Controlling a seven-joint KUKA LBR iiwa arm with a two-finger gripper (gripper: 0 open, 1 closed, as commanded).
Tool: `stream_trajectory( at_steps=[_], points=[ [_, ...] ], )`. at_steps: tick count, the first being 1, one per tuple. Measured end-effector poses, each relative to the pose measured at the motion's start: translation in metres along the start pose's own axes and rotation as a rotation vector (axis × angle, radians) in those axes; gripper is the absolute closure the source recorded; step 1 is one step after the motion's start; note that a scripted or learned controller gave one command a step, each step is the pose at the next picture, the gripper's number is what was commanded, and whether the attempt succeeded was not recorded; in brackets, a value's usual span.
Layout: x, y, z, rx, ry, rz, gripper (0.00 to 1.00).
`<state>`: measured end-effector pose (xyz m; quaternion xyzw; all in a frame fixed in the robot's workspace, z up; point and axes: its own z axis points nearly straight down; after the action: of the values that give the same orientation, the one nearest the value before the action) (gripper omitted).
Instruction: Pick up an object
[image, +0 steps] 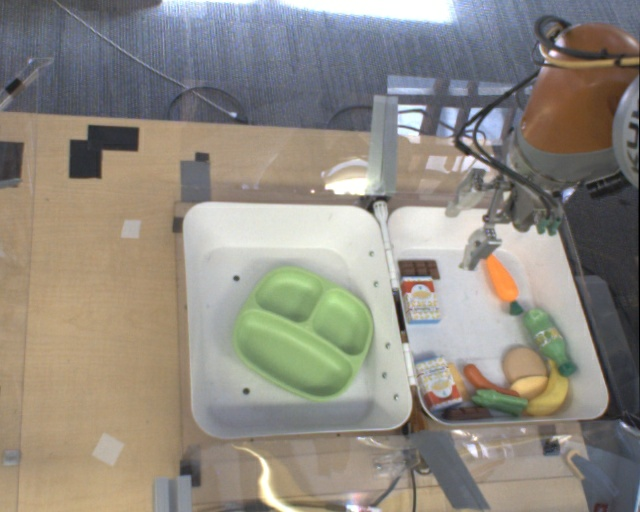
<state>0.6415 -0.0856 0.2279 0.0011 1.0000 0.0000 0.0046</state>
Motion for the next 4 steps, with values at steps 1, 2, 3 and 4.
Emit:
stream_trajectory(
  at_steps=[1,2,3,4],
  points=[
    [0.066,-0.055,0.13,0.001,-0.004,0.038,0.0],
    [0.055,-0.122,0.139,0.004,-0.003,-0.174,0.0],
    [0.049,-0.121,0.122,0.007,-0.019,-0.177,1.0],
    [0.049,-0.12,0.123,0.007,-0.018,-0.177,0.0]
  ],
)
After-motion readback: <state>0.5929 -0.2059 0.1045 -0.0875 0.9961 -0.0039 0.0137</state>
